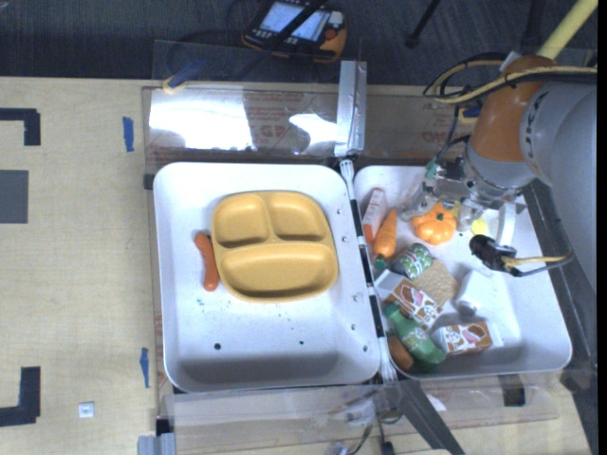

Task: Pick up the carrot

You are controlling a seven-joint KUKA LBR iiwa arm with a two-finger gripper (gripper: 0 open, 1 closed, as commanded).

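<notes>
left bin (190, 349) occupies the centre-left of the frame, white and shallow. a hot dog (207, 261) lies lengthwise just beside the left edge of a yellow divided tray (274, 245), which sits in the upper middle of that bin; whether the two touch cannot be told. a few dark specks lie on the bin floor below the tray. right bin (531, 330) sits immediately to the right, its wall against the left bin's wall. the carrot (386, 233) lies at the upper left of the right bin, close to the dividing wall, tilted with its thick end up, beside a small reddish packet (374, 203). below it a cluster of small items: a green-labelled can (413, 261), a tan cracker-like square (435, 278), two printed cartons (415, 301) and (464, 336), a green piece (414, 339). to the right of the carrot and apart from it, a small orange pumpkin (435, 226) sits directly under the gripper (453, 200). the gripper is in the upper part of the right bin, over the pumpkin, not over the carrot. finger state: cannot tell. grey arm with orange band enters from the upper right of the frame.
</notes>
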